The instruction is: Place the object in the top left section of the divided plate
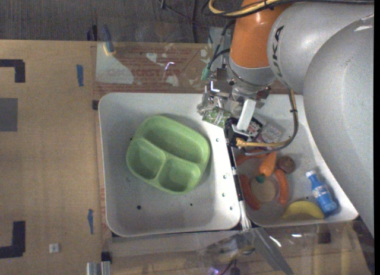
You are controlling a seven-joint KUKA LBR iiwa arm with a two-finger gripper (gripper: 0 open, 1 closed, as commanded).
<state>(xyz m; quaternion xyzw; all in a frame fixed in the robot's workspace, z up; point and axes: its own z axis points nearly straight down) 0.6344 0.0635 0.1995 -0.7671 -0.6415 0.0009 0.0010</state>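
The green divided plate (pixel 203 144) lies in the left bin (pixel 119 119), tilted, with one long section and two smaller ones, all bare. My gripper (pixel 215 106) hangs at the far end of the wall between the two bins, just beyond the plate's far right rim. A small green and white packet (pixel 215 117) sits right under the gripper, touching or nearly touching it. The wrist hides how the gripper meets the packet.
The right bin (pixel 309 140) holds a carrot (pixel 268 164), two red sausages (pixel 248 192), a banana (pixel 303 210), a blue bottle (pixel 322 192), a brown round piece (pixel 287 164) and a printed card (pixel 264 131). The arm covers that bin's far side.
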